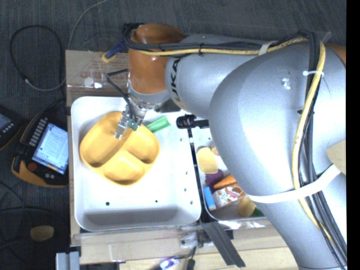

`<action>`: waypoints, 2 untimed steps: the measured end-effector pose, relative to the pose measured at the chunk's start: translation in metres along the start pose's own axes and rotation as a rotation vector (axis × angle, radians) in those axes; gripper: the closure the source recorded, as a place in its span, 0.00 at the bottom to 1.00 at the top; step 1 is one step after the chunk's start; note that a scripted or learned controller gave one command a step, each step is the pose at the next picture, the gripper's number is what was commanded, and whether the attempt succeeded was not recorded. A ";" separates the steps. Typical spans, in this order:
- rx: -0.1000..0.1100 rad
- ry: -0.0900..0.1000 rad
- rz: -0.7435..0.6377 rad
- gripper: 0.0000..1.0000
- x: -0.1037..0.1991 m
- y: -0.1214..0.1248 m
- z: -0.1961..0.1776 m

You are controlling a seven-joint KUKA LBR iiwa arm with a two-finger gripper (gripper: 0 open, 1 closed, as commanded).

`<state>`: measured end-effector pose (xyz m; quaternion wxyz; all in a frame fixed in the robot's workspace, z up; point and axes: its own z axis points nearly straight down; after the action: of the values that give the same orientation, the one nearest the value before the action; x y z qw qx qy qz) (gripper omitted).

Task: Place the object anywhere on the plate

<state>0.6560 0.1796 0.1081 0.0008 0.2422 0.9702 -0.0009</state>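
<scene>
A yellow plate (pixel 119 148) with several compartments lies in the left bin (pixel 135 207), towards its far left. My gripper (pixel 127 126) hangs over the plate's upper middle; its fingers stand slightly apart, open, with nothing between them. A small green object (pixel 158 124) lies just right of the gripper, at the plate's upper right rim, partly under the wrist. I cannot tell whether it rests on the plate or on the bin floor beside it.
The right bin (pixel 205 210) holds several small items: a pale yellow one (pixel 207 161), a purple one (pixel 214 178), an orange one (pixel 225 182) and a printed carton (pixel 228 196). The grey arm (pixel 264 111) covers most of that bin. The bins' divider (pixel 194 162) runs between them.
</scene>
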 end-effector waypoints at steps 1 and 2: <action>-0.002 0.001 -0.299 1.00 0.064 -0.043 -0.037; -0.006 0.002 -0.299 1.00 0.064 -0.041 -0.046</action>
<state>0.5797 0.1737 0.1539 0.0006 0.0949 0.9955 0.0022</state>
